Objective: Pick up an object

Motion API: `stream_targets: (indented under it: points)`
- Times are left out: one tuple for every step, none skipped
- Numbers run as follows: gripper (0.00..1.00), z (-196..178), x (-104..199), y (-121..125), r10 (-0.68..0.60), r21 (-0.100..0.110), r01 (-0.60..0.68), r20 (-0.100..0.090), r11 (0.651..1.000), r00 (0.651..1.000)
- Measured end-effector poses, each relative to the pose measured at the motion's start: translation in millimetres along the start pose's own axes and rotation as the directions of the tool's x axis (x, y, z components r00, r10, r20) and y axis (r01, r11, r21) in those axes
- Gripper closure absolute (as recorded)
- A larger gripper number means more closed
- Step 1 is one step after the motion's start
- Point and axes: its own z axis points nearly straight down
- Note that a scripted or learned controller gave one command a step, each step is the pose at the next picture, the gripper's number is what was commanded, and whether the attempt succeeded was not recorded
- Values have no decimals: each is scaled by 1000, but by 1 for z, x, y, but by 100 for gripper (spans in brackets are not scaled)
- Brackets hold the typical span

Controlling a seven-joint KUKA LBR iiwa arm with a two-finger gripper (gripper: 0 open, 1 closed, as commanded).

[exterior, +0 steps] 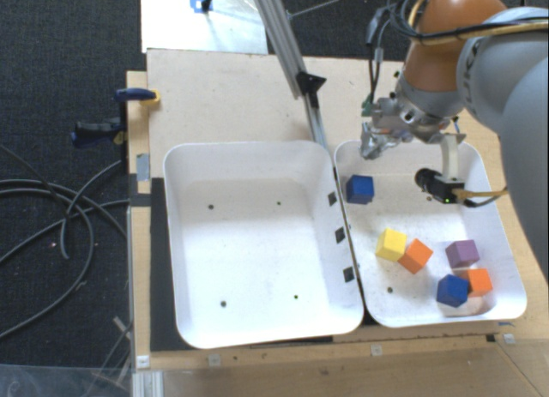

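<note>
Near corner: a dark blue cube (452, 291), an orange cube (479, 281) touching it, and a purple cube (462, 253) just behind are seen at the front of the right bin (506, 215), far below and to the right of the claw (374, 148).
Middle pair: a yellow cube (392, 244) and a second orange cube (416, 255) are seen touching each other, well below the claw and slightly to its right.
Likely target: the blue cube (360, 189) is judged the nearest pick; it sits alone near the bin's left wall, just below the claw and a little to its left.
Key relation: the claw is seen over the bin's far-left corner, apart from the blue cube; a short shift toward the camera and a descent is judged to be needed.
Long axis: none is offered, the blue cube being near square; it is turned nearly in line with the bin wall.
Claw state: whether it is spread or pressed together cannot be told; nothing is seen held.
Risk: the blue cube's closeness to the dividing wall is judged to leave little room on that side.
Left bin (249, 241): lies left of the claw, with small dark spots on its floor.
Arm: one arm is present, so no choice of side arises.
Writing: no brand, label or legible text can be made out.
</note>
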Motion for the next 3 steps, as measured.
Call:
stream_targets:
  points:
    - [100,-95,-20,-19,2,-6,-2,1,1000,1000]
    - [0,-90,-20,-19,1,1,-1,1,1000,1000]
    - [0,16,-27,-90,4,14,-4,-1,1000,1000]
